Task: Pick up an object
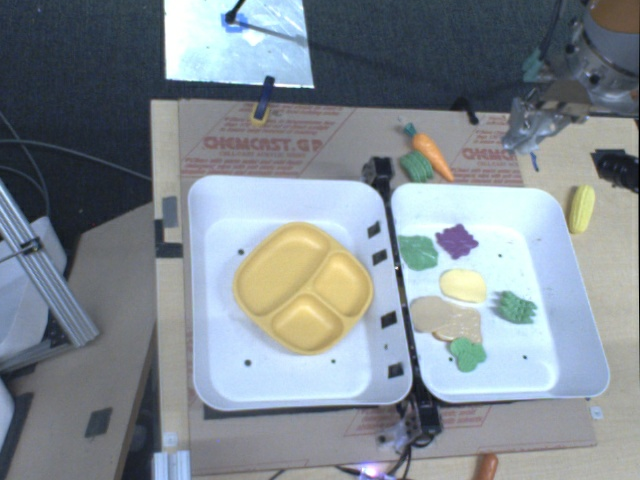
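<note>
Two shallow white bins side by side, with the right bin (pixel 562 268) as reference. Six small toy foods inside the right bin, all apart from its walls:
- green leafy piece (pixel 418 252) near its far-left corner
- purple piece (pixel 457 239) just right of that
- pale yellow oval (pixel 463 286) about mid-bin
- flat tan piece (pixel 446 318) touching the oval's near side
- small green floret (pixel 467 353) overlapping the tan piece's near edge, contact line hard to read
- darker green piece (pixel 516 307) toward the right wall

Exact kinds of food too small to name.

Outside the right bin:
- gripper (pixel 527 133) beyond the far-right corner, over the bench board and clear of every toy
- how wide it stands and whether it has hold of anything, impossible to tell at this size
- arm above it cut off by the frame's top-right corner
- carrot (pixel 431 152) just beyond the far-left corner, with a green lump (pixel 416 167) touching it and blurred
- yellow corn cob (pixel 581 209) just past the right wall, on the bench
- left bin (pixel 200 268) against the left wall, carrying a yellow divided plate (pixel 303 286)
- orange tip (pixel 486 463) in front of the near wall, cropped by the bottom edge
</note>
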Robot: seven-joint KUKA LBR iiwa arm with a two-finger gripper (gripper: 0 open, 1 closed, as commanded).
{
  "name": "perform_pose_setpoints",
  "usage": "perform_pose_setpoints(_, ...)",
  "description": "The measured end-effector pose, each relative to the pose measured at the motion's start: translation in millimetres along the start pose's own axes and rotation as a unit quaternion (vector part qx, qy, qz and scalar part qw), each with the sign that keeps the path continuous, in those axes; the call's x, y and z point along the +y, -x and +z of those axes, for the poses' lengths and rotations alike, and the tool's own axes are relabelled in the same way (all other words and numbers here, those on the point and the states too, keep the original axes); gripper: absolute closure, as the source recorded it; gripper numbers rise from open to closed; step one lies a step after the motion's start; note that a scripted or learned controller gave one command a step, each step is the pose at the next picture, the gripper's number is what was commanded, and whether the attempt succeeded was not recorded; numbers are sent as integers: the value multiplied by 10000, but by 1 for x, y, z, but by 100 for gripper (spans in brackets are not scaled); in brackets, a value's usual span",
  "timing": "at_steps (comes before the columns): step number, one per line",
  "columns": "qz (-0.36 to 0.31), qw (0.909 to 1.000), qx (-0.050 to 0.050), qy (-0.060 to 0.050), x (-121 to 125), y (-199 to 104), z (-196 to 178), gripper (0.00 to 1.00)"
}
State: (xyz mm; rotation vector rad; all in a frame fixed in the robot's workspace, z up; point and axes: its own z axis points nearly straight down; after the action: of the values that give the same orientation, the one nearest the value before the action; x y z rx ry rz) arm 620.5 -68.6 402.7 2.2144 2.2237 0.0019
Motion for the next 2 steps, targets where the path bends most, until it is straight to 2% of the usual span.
perform_pose_setpoints(1,-44,10000,24,-46,-13,-96,81,100)
perform_pose_setpoints(2,20,10000,2,1,27,-77,116,100)
